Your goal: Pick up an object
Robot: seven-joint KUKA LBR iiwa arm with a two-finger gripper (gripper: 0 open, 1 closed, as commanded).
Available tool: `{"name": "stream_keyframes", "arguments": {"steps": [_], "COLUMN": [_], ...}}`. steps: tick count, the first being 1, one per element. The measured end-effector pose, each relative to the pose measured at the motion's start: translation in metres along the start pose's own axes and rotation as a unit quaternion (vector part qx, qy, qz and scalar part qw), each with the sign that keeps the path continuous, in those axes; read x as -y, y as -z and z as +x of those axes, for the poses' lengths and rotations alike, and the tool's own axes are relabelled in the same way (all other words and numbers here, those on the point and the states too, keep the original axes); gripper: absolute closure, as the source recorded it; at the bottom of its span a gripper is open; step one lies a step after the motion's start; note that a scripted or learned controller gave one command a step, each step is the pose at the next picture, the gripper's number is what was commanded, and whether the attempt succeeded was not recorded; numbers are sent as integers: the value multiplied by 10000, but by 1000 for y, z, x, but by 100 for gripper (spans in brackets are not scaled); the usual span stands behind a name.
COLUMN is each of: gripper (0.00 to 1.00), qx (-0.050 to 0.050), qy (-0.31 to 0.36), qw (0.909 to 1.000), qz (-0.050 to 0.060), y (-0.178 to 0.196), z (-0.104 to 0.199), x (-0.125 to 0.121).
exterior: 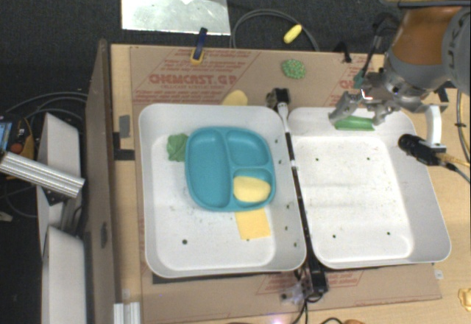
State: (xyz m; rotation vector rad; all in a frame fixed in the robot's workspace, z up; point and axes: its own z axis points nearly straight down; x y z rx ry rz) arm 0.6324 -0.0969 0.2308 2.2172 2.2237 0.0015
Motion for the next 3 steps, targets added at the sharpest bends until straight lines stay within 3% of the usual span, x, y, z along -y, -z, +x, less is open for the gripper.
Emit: {"name": "stream_keyframes", "arguments": {"steps": [1,2,3], "gripper": [0,100,100], "qx": [3,6,-12], "qy": [-21,1,25], "qw": [10000,10000,10000], "qz": [17,-21,-6], "y": [-140,-121,-44], "z": [-53,-51,13], "x": [-35,-37,-4]}}
